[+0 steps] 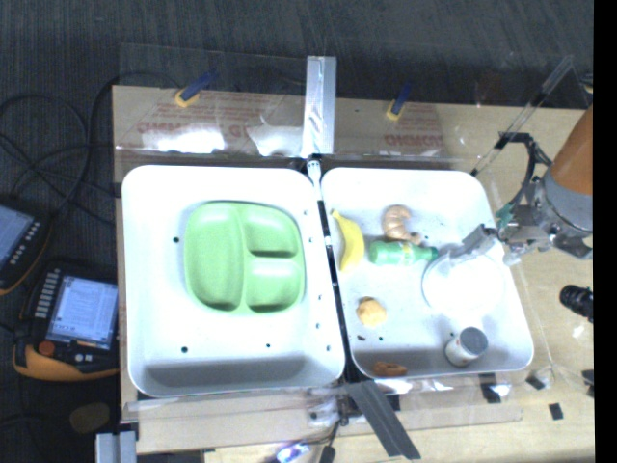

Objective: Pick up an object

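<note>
A grey carpeted floor [289, 13] lies on the far side of the wooden bench [453, 128]. Two clamps, blue and yellow [193, 89] [396, 106], grip the bench's far edge, with a metal upright [319, 104] between them. Left of the bench sit a handheld pendant with a lit screen [79, 312], a second dark device [17, 244], and black cables [58, 152].

Two shallow white plastic bins [145, 355] sit on a pale tan bench [453, 123]. The left one carries a light green divided plate [243, 256]. The right one holds a yellow banana [350, 242], a green bottle [400, 254], a beige lumpy toy [395, 222], a small orange-tan ball [368, 310] and a silver-grey cup [466, 345]. The arm's wrist band [575, 157] is orange.
</note>
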`<state>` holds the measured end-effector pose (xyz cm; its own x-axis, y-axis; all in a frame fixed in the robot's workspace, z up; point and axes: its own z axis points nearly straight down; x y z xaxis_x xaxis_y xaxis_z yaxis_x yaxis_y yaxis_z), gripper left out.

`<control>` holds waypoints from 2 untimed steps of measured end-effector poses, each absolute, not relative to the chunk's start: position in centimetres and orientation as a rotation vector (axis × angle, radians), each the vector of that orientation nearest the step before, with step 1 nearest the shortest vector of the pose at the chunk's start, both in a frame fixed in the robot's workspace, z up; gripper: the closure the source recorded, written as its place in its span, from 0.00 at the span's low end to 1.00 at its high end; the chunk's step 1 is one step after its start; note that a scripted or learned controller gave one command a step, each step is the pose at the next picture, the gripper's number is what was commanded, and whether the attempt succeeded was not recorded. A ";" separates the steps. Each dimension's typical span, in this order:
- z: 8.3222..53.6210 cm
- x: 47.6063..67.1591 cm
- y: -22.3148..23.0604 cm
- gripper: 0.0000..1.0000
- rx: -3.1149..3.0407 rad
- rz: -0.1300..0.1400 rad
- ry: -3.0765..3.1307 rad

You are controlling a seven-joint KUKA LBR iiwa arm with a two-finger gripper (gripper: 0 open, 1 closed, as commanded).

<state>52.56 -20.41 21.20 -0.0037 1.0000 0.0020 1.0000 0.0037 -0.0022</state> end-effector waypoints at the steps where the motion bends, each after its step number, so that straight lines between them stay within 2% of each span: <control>1: 10.1 56.2 -18.6 0.00 -1.686 -0.013 -2.661; 2: 9.5 65.2 -14.8 0.00 -1.569 -0.010 -2.749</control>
<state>65.20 -14.78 9.53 -0.5083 0.8610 -0.0176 0.8608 0.5086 0.0176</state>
